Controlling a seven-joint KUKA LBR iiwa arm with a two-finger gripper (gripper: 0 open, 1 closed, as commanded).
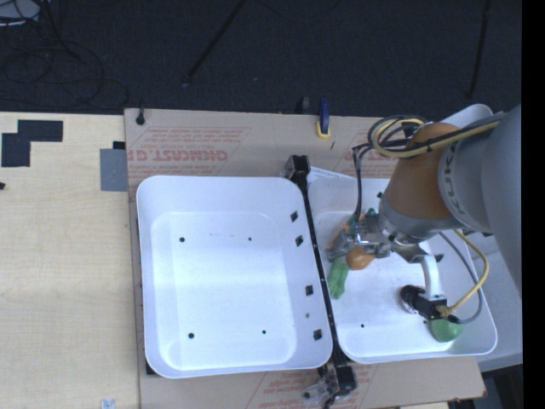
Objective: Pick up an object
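My gripper hangs low over the left part of the right bin, close to the divider between the two bins. A small orange object lies right at the gripper's tip; the view does not show whether it is gripped. A long green object lies just below it, against the bin's left wall. Another green object rests in the bin's near right corner. A small green and yellow bit peeks out just above the gripper.
The left bin stands beside the right one, with a black divider strip between them. The arm covers the right bin's far right part. Both bins rest on a cardboard sheet.
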